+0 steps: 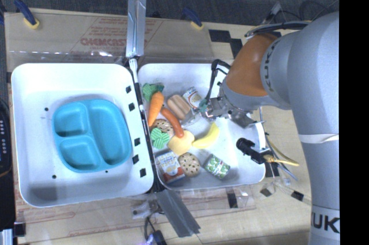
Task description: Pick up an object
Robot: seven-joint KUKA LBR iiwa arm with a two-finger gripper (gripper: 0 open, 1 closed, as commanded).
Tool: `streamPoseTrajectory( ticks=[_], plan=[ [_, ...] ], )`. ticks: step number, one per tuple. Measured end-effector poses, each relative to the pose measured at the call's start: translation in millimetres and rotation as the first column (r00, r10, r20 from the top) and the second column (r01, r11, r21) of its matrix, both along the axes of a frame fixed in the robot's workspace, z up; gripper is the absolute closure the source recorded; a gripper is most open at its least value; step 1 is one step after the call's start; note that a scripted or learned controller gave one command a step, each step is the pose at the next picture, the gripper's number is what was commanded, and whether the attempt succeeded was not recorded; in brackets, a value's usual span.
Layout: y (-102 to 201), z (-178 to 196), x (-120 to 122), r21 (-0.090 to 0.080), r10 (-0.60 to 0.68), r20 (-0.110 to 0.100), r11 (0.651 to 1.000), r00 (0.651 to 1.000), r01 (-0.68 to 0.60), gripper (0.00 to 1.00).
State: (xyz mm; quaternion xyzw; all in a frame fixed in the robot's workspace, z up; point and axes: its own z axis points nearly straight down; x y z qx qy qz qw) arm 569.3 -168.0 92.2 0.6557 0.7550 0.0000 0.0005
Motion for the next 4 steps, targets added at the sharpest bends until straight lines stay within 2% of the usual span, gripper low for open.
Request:
streamPoseTrajectory(
  ticks=[1,2,3,4],
  plan=[
    [-4,0,28,0.0,-0.075,-0.001,0.997,0.997,0.075,0.0],
    [-12,0,-12,0.002,0.046,-0.003,0.999,0.999,-0.046,0.0],
    [-38,37,-46,0.002,0.221,-0.003,0.975,0.975,-0.221,0.0],
    [-41,1,-61,0.0,0.18,0.001,0.984,0.984,-0.18,0.0]
  ],
)
